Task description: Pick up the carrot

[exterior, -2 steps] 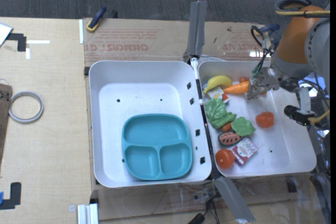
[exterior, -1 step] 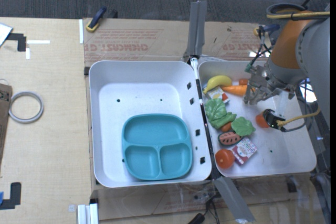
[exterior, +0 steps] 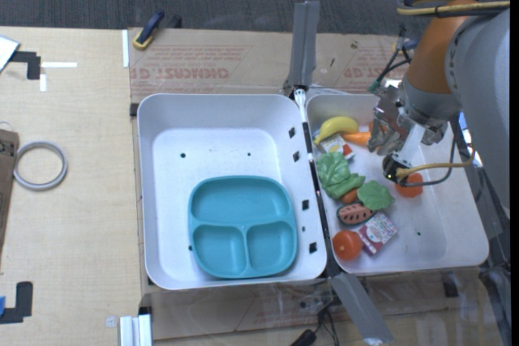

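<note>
Camera view from above: grey arm with orange band [exterior: 442, 53] comes in from the right, bulky, smooth metal, over the right shallow white plastic bin [exterior: 438, 243]. Left shallow white plastic bin [exterior: 162, 174] sits just beside it, glossy walls, holding a teal three-compartment plastic plate [exterior: 242, 224], matte, rounded corners. Two-finger gripper [exterior: 388, 151] hangs low over the upper middle of the right bin, dark and cluttered with cables; cannot tell if its claw is parted or clenched, nothing visibly between it. Toy food pile lies along the right bin's left side: yellow curved plastic banana [exterior: 336, 126] at the top, crinkled green leafy lettuce piece [exterior: 333, 172] below it, second smaller green leaf [exterior: 375, 195], dark oval slice with a red face [exterior: 353, 214], round red tomato [exterior: 346, 245] near the bottom, a small printed packet [exterior: 378, 230] beside it. Small orange tapered carrot [exterior: 357, 138] lies just right of the banana, near the gripper's left side, resting on the bin floor. A red-orange rounded item [exterior: 409, 185] sits under the gripper's right side, partly hidden. Task progress, as judged: approach stage, carrot not lifted; grasp and lift both left. Grey tape ring [exterior: 38, 164] lies on the wooden bench [exterior: 73, 255] far left.
</note>
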Robot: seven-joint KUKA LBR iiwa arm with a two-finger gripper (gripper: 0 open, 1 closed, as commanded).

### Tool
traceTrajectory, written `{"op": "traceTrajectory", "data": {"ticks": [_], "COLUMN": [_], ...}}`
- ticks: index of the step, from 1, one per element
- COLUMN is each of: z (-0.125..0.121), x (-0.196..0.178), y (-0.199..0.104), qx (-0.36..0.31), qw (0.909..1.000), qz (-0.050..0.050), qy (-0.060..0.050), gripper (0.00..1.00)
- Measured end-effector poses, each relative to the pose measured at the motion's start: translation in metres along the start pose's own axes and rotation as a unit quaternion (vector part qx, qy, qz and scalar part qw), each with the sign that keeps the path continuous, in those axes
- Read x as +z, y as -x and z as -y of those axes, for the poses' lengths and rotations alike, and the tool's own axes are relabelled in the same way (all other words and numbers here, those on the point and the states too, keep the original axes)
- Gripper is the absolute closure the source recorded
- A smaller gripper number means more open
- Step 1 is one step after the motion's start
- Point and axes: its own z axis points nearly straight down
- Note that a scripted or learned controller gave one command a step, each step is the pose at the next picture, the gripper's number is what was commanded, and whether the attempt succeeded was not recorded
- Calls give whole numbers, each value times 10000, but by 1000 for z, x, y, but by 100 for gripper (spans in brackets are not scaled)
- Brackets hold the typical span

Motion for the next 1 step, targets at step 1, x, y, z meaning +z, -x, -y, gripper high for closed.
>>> {"op": "traceTrajectory", "data": {"ticks": [1], "z": [67], "x": [-56], "y": [-7], "qx": [-262], "qw": [9997], "qz": [3], "qy": [-13], "gripper": [100]}}
